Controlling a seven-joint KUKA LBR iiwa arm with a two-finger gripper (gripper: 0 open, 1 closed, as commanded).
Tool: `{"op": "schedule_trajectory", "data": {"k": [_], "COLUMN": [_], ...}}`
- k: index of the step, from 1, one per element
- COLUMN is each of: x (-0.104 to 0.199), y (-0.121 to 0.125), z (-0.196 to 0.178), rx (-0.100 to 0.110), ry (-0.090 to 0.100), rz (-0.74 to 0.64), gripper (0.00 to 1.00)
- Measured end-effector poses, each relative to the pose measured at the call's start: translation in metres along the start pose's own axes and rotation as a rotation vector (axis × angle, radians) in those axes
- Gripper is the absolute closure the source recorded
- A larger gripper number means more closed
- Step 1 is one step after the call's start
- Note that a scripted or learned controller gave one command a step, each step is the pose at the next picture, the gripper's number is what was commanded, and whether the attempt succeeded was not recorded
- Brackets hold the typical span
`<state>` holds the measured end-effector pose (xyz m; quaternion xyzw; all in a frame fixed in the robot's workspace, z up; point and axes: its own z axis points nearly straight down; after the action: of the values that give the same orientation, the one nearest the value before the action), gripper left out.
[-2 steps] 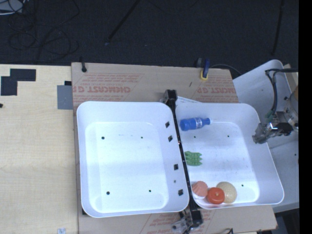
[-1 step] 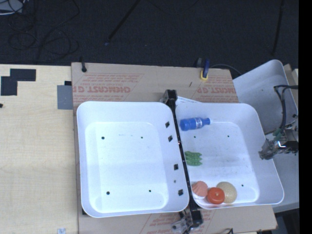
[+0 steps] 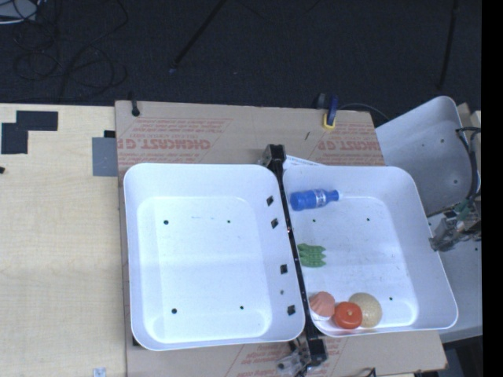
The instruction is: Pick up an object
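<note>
The gripper sits just off the right bin's right rim — whether released or clenched, I cannot tell. Inside: blue bottle far-left, perhaps a green toy — mid-left.

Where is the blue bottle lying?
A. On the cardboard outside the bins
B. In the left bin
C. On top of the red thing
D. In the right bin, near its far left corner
D. The blue bottle lies on its side inside the right bin, up by the far left corner, well apart from the round red thing at the near edge.
</note>
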<state>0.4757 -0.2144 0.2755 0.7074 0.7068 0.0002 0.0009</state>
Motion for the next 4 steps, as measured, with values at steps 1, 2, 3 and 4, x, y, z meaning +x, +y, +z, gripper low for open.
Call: {"op": "schedule_trajectory", "data": {"k": [1, 2, 3, 4], "x": [0.000, 0.001, 0.001, 0.001], "y": [0.000, 0.000, 0.000, 0.000], "z": [-0.017, -0.031, -0.046, -0.062], "rx": [0.001, 0.002, 0.002, 0.002], "ry": [0.001, 0.001, 0.001, 0.001], "rz": [-0.002, -0.002, -0.004, -0.004], "gripper": [1.00, 1.00, 1.00, 1.00]}}
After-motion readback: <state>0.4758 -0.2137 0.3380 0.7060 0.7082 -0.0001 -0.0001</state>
